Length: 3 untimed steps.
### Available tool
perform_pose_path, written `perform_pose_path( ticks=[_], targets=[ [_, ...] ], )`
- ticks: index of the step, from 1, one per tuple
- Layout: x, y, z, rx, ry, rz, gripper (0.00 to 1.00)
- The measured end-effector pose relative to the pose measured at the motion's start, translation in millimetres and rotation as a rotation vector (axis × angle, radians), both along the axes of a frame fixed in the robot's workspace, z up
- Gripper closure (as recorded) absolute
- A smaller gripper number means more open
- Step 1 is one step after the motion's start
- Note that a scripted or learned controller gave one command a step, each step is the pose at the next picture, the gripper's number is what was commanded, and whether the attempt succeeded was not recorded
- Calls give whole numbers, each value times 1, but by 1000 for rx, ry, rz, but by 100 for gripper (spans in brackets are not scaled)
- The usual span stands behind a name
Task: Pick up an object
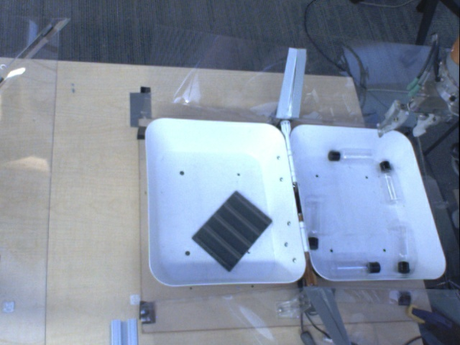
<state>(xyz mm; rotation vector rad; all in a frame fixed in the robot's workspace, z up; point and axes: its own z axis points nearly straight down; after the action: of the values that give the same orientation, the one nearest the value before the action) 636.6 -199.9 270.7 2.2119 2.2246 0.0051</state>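
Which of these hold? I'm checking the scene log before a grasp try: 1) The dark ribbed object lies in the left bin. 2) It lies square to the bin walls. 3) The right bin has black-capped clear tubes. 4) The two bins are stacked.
1) True: the dark ribbed object lies in the left bin.
2) False: it lies at a diagonal to the walls.
3) True: black-capped clear tubes lie in the right bin.
4) False: they sit side by side.

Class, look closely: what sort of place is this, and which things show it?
Probably a robotics lab test bench: two shallow white plastic bins on a pale wooden bench, a dark ribbed rectangular block, loose black cables on grey carpet.
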Motion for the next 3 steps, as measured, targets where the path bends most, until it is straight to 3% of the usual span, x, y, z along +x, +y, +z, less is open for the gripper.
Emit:
perform_pose_path(
  ticks=[1, 2, 3],
  targets=[
    [8, 46, -113, 1, 2, -29, 0],
    [31, 37, -148, -2, -8, 54, 0],
    [35, 58, -181, -1, -5, 73, 0]
  ],
)
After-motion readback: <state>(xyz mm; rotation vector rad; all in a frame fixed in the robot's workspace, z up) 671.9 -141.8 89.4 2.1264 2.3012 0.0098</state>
